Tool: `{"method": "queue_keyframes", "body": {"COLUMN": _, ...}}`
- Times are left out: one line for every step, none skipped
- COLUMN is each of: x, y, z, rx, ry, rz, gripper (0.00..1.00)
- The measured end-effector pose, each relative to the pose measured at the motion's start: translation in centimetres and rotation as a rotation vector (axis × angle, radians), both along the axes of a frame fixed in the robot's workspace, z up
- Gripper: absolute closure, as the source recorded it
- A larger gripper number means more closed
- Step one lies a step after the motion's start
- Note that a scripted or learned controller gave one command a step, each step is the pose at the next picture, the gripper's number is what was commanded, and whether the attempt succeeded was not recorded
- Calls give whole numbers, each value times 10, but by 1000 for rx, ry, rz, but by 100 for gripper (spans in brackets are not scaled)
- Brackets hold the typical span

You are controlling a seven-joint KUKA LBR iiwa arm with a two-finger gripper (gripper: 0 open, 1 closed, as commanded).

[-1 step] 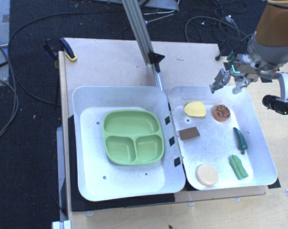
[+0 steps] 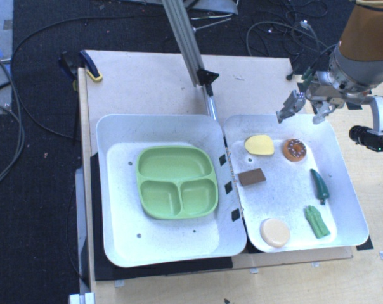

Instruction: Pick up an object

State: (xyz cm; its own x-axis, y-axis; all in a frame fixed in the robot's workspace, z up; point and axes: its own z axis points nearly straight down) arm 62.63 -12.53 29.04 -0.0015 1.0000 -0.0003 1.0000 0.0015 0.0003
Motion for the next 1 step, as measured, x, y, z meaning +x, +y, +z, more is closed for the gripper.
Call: {"method": "queue_keyframes", "body": {"x": 3, "y": -6, "z": -46, "rx": 0, "ry": 4, "rz": -2, "gripper": 0}}
